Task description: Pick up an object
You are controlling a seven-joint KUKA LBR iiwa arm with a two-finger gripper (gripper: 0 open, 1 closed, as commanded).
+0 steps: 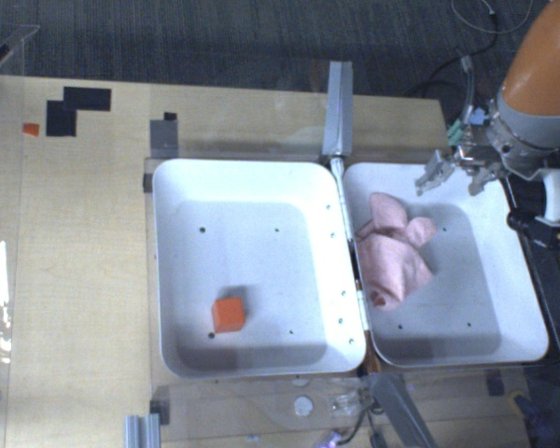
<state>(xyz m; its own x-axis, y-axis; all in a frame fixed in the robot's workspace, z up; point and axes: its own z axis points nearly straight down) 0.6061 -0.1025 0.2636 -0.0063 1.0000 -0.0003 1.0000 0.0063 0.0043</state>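
An orange cube [229,315] lies in the left bin [168,269], near its front left corner. In the right bin [504,325] a crumpled pink cloth [395,250] rests against the left wall. My gripper [455,177] hangs over the back edge of the right bin, up and to the right of the cloth. Its two fingers are spread apart and hold nothing. The orange-banded wrist [546,54] rises behind it at the upper right.
A metal divider post [337,110] stands between the two bins at the back. Black markers [73,108] and a small orange square [31,130] sit on the wooden bench at the far left. Cables [476,12] run behind the arm.
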